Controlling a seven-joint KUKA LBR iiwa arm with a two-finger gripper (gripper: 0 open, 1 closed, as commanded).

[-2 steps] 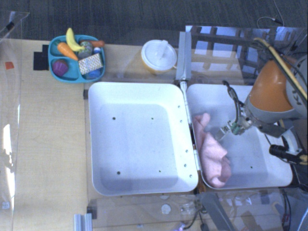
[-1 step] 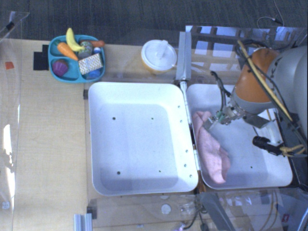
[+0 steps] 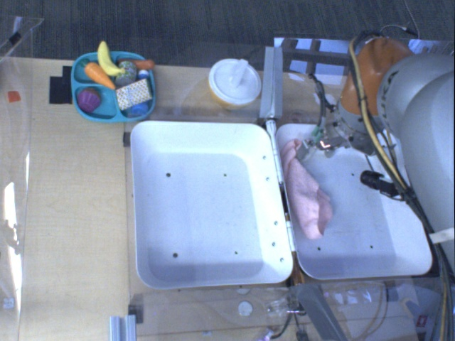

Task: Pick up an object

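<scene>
Gripper (image 3: 318, 143) at far end of pink cloth (image 3: 307, 194) in right bin (image 3: 370, 251); cloth runs far-to-near. Fingers' state: can't tell.

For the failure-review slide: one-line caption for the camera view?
Gripper over the top end of a pink cloth in the right bin; left bin alongside.

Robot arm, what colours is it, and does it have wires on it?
The arm is big, round and light grey, with an orange band near the wrist. Yellow and black cables loop along it. Its claw is small, dark metal with silvery parts.
</scene>
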